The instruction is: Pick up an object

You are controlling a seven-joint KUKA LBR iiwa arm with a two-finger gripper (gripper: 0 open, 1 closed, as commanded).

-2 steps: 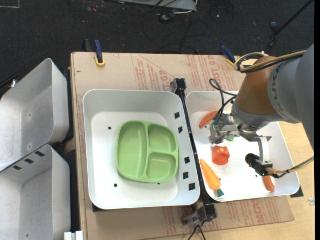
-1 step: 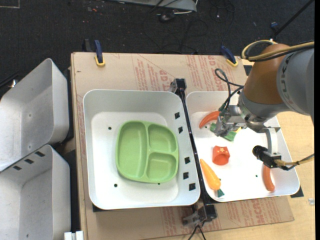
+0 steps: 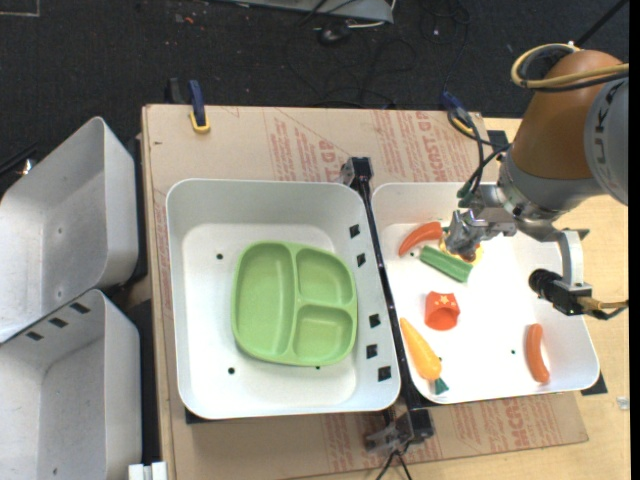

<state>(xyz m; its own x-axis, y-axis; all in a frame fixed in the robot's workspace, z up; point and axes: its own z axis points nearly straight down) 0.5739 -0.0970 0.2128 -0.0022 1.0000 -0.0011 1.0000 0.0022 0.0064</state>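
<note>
Jaws state: can't tell. The gripper (image 3: 467, 234) sits low at about 11 o'clock in the right bin (image 3: 575, 308), and from this slanted overhead view its own body masks whatever is happening at the tips. Nothing is visibly gripped, so I'm not calling a hold.

Largest to smallest:
- Desk (image 3: 270, 143): cardboard-topped, carries both bins side by side. Clamps at its 12 o'clock edge, probably holding the board still.
- Left bin (image 3: 195, 298): holds a green divided plate (image 3: 296, 304), centred.
- Right bin: all the loose pick candidates are here, presumably so the arm (image 3: 565, 138), entering from 3 o'clock, reaches them easily.
- Green block (image 3: 445, 264): just beside the gripper, at its 7 o'clock, touching or nearly so. My guess is it's the pick target.
- Carrot (image 3: 420, 349): at 7 o'clock in the bin, near the left wall.
- Orange pepper-like piece (image 3: 421, 237): at 9 o'clock from the gripper, just beside it.
- Red cup-shaped piece (image 3: 442, 309): mid-bin, apart from the rest.
- Sausage-shaped piece (image 3: 537, 353): at 4 o'clock in the bin, well apart.

Hard to read: a yellow sliver under the gripper, identity unclear. The arm is cut off at the frame edge. A black part with a cable sits at 3 o'clock in the bin; can't tell whether it's mounted to the arm.
</note>
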